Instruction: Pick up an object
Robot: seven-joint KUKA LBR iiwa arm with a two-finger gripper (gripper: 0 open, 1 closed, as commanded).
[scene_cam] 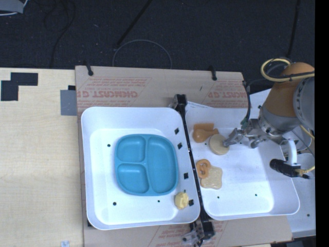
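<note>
A round, smooth cream disc (218, 144) lies at the tip of the grey metal pincer (230, 139). Whether it grips the disc cannot be told. An orange, lumpy soft piece (204, 132) sits just beyond it.

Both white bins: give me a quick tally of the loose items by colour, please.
Blue divided plastic tray: 1
Yellow small lump: 1
Orange soft pieces: 2
Cream pale pieces: 2
Total: 6

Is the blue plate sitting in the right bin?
No, the blue plate lies in the left bin, with a small yellow piece beside it.
</note>
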